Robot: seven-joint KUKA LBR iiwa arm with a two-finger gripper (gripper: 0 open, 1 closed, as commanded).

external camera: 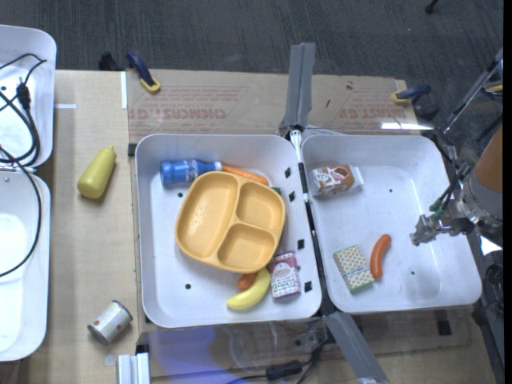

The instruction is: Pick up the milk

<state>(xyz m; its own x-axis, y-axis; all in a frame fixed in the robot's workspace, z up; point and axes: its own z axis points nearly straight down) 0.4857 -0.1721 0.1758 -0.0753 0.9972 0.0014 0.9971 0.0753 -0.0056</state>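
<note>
2 white bins [160, 294] sit on a cardboard-covered bench [240, 102] over dark carpet [200, 14]; end effector [424, 232] state unclear.

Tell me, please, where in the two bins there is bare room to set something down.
The right bin has the most: open floor between the carton at its top left, the hot dog and the end effector. In the left bin, only a strip left of the yellow divided plate is bare; its lower right, by the banana and small carton, is crowded.

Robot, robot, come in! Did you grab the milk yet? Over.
Gripper at right bin's right edge, holding nothing. Milk carton lying at the bin's far left, untouched. Sausage and cracker lie between.
</note>
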